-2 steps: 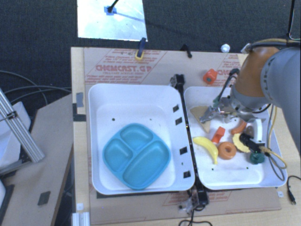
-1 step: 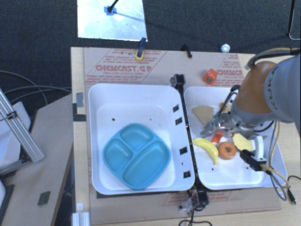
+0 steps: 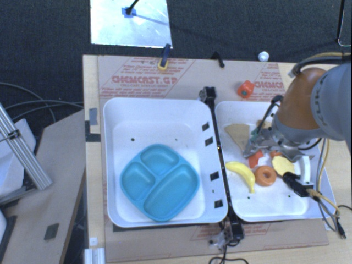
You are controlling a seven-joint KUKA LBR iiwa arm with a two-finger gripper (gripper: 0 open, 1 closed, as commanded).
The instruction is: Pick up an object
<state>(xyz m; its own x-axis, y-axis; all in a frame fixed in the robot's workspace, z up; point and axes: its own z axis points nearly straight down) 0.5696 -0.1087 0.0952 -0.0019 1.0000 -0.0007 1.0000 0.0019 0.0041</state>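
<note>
Camera view: the gripper (image 3: 257,147) is low inside the right bin (image 3: 236,205), reaching in from the right under the grey arm (image 3: 330,100) and its orange band (image 3: 297,98). Cannot tell whether it is released or clenched; the wrist body hides the tips, and no object can be seen in its grasp.

Directly below the gripper, touching or nearly so, sits a small red piece (image 3: 255,160), partly covered by the gripper hardware. Just beyond that, toward the near edge of the bin, lies a yellow banana (image 3: 242,174). Its long axis runs diagonally, one end pointing up-left toward the bin divider, the other down-right toward the near wall; it curves slightly. Right of the banana, just beside it, is an orange ring-shaped doughnut (image 3: 265,175), lying flat. Right of the gripper, next to the doughnut, is a pale yellow piece (image 3: 282,164), partly under the arm's fittings. Up-left of the gripper a flat tan wedge (image 3: 237,133) lies on the bin floor, its point directed toward the gripper.

Further left, across the divider, the left bin (image 3: 118,120) holds one blue sectioned plate (image 3: 159,181), lying flat and well apart from the gripper.

Outside the bins, beyond the right bin's far wall, a small orange object (image 3: 245,89) rests on the bench board (image 3: 143,78).
</note>
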